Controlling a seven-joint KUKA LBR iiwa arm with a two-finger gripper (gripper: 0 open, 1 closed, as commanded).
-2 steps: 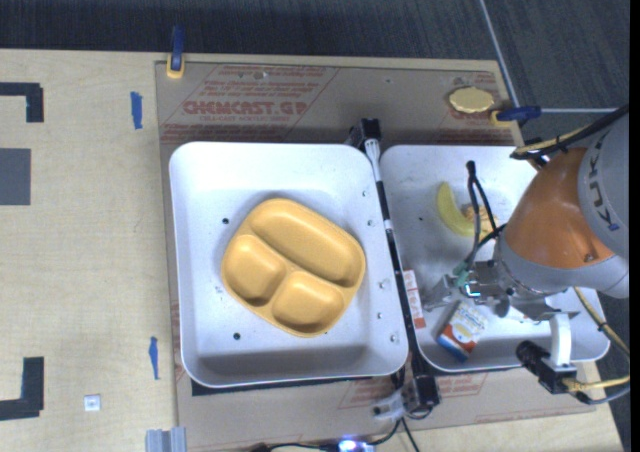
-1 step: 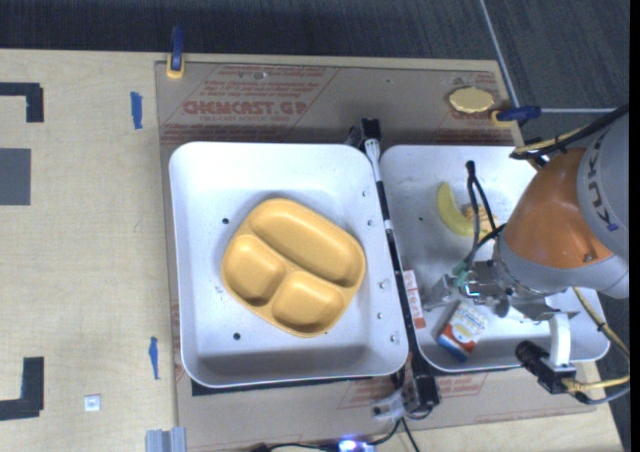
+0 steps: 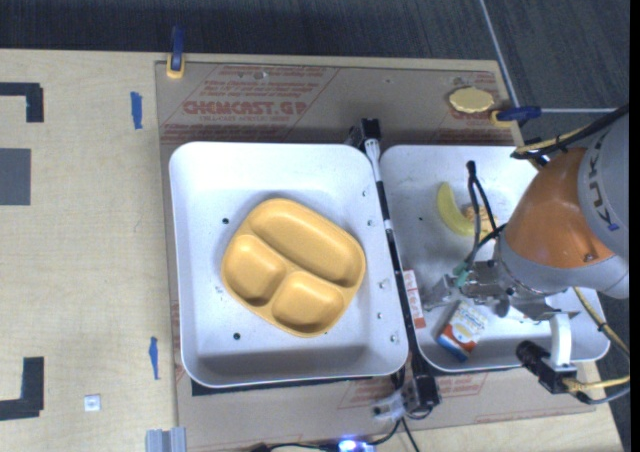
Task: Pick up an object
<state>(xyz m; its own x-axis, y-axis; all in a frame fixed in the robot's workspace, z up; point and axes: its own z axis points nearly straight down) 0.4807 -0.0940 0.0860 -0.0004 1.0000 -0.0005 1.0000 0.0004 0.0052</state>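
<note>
Inspection found the arm [image 3: 560, 225] reaching in over the right bin [image 3: 420, 175], its claw [image 3: 478, 290] low above the bin floor toward the near edge of the desk [image 3: 80, 240]. Whether the claw stood apart or together could not be told; wrist and cables hid that part. A small carton [image 3: 458, 332], white with orange and blue print, lay on the bin floor just beside the claw, on its near side and slightly toward the bin's left wall. Its long axis ran at a slant, from the near-left corner up toward the wrist. A yellow banana-like piece [image 3: 453, 210] lay further off, toward the bin's far edge. The left bin [image 3: 200, 180] held a yellow divided tray [image 3: 292, 265]. In my judgement the carton was the nearer target, and nothing was seen gripped.
</note>
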